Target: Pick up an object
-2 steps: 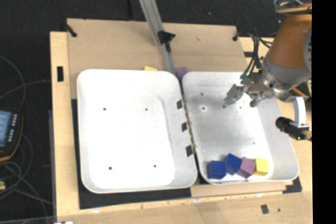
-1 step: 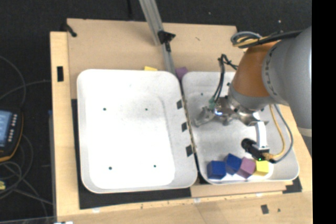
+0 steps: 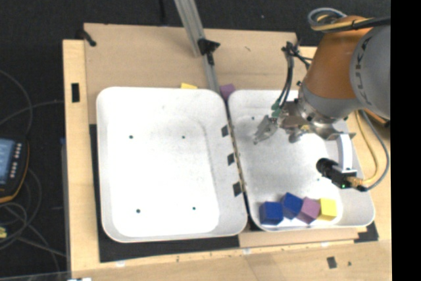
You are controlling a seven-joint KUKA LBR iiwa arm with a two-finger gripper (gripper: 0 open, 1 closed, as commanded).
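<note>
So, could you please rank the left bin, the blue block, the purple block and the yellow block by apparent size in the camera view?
1. left bin, by far the largest
2. blue block
3. purple block and yellow block: too alike to rank

Grey arm [image 3: 375,69], orange band, dark cables, metal hand [image 3: 266,130]

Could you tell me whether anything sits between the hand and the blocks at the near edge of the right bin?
Nothing visible does. The hand hangs over bare floor of the right bin, with the blocks clustered along its near wall.
</note>
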